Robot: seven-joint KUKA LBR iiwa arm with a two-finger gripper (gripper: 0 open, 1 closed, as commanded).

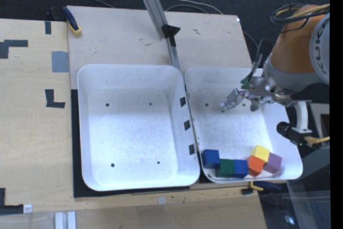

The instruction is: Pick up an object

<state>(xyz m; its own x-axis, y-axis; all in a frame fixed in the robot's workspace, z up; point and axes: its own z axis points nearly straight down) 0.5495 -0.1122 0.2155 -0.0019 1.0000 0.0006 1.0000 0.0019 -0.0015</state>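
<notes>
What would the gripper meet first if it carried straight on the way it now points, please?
Probably the bare floor of the right bin: the gripper points down-left, well short of the blocks along the near wall. Depth is unclear.

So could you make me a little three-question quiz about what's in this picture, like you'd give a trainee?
1. True or false: the gripper hangs above the left bin.
2. Which block lies farthest left in the right bin? A) the blue block B) the yellow block C) the purple block
3. Fill in: the blocks are bunched along the bin's ____ edge, as the camera sees it.

Key:
1. False; it is above the right bin.
2. A.
3. Lower; the green block and orange block lie there too.
</notes>
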